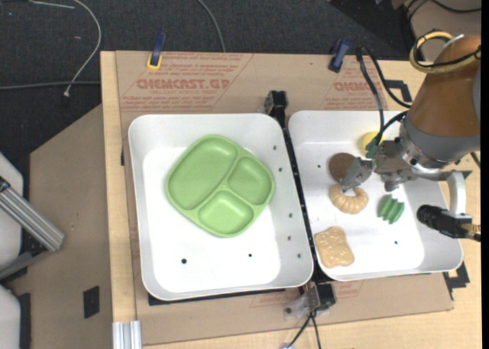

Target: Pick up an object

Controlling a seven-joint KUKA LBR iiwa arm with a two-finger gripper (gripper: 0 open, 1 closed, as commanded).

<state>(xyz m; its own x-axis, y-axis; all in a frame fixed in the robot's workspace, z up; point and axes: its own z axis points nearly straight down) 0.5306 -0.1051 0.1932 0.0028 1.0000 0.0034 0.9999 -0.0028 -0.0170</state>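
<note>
In the right bin [367, 260] lie a tan ridged piece [349, 201], a brown round piece [341, 164], a beige cookie-like piece [334, 247], a green ridged piece [391, 209] and a yellow piece [370, 142] partly hidden by the arm. My gripper [370, 174] hangs over the middle of this bin, one grey finger [354, 176] just above the tan piece and touching the brown one's edge. Nothing shows between the fingers.
The left bin [153, 248] holds a green divided plate [221, 185]. Black clamps [275, 101] sit between the bins at the far side. The arm's orange band [451, 88] looms over the right bin's far right corner. Cables trail at the back right.
</note>
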